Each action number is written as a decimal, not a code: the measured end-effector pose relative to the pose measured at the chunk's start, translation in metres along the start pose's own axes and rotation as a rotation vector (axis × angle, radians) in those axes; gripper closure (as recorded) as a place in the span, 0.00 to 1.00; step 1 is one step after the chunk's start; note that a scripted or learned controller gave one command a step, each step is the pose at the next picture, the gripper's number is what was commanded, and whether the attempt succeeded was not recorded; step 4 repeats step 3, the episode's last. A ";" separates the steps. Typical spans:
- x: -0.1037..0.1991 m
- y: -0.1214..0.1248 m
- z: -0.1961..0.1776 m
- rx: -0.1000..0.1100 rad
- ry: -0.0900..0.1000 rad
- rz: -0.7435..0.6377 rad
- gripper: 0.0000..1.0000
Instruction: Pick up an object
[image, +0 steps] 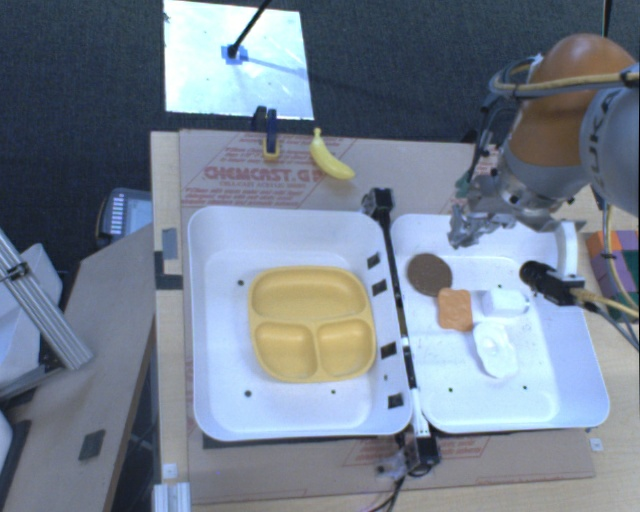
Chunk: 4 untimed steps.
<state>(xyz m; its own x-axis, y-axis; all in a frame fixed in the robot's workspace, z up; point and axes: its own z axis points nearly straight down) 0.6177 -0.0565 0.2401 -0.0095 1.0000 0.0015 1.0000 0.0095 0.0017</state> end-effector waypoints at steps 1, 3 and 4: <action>0.043 -0.012 0.000 0.001 0.000 0.001 1.00; 0.150 -0.031 -0.004 0.002 0.000 0.000 1.00; 0.150 -0.031 -0.004 0.002 0.000 0.000 1.00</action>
